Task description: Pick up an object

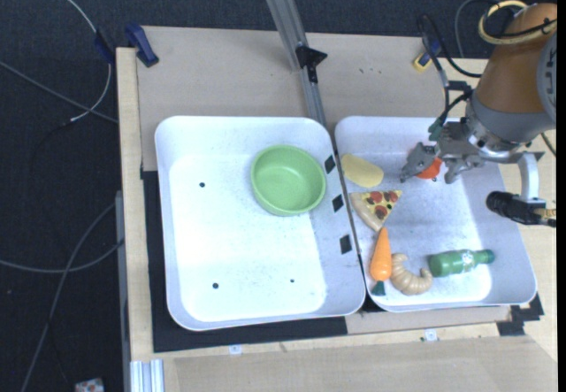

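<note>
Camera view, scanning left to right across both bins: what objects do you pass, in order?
green bowl → yellow piece → carrot → croissant → small orange object between the fingers of the gripper → green bottle. The pizza slice overlaps the carrot's span, so I left it out.

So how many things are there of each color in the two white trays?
Green: 2, the bowl and the bottle
Yellow: 1, the lemon-like piece
Orange: 2, the carrot and a small piece at the gripper
Tan: 1, the croissant
Mixed: 1, the pizza slice
Total: 7
</note>
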Available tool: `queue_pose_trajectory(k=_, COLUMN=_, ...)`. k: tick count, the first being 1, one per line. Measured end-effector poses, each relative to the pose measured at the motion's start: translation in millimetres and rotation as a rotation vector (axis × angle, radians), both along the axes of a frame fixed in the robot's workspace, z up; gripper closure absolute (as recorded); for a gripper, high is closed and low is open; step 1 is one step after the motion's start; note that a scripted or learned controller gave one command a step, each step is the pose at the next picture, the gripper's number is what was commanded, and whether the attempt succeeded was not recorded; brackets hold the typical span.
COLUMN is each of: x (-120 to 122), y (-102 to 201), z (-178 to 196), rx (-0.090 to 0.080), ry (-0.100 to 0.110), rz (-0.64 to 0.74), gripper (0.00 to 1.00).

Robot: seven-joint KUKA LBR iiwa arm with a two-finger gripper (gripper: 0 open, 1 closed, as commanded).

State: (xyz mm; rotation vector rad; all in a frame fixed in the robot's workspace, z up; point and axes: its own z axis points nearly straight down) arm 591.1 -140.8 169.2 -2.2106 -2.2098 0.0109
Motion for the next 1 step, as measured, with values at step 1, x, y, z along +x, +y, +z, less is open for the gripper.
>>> queue_pose_trajectory(k=1, x=4.0, y=0.9, z=-63.1, rx=-0.001, ry=-0.001, rz=0.000, gripper=0.00)
